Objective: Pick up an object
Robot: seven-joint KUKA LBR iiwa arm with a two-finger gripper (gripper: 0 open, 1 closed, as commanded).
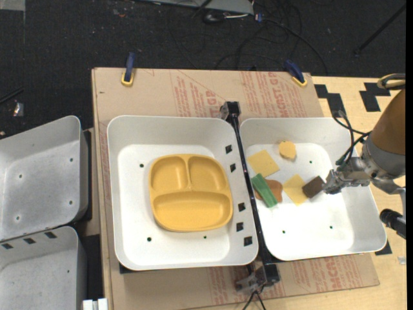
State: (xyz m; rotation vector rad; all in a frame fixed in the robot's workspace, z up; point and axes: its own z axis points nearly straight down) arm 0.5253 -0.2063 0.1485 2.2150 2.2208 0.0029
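The right white bin (335, 237) holds several small pieces. A dark brown block (313, 186) lies tilted near the bin's middle, overlapping the edge of a yellow square (295, 190). My gripper (330, 182) reaches in from the right, and its tip is right against the brown block. Whether the block is gripped or merely touched is not clear from this angle. Further left lie a green block (264, 190) and a brown-orange round piece (275, 186). A larger yellow square (263, 162) and a small orange-yellow piece (287, 150) sit toward the back.
The left white bin (129, 237) holds a yellow divided plate (191, 192). A black divider (244, 179) runs between the two bins. The arm's orange band (392, 131) hangs over the right bin's right rim. Grey trays (39, 166) lie off the bench at left.
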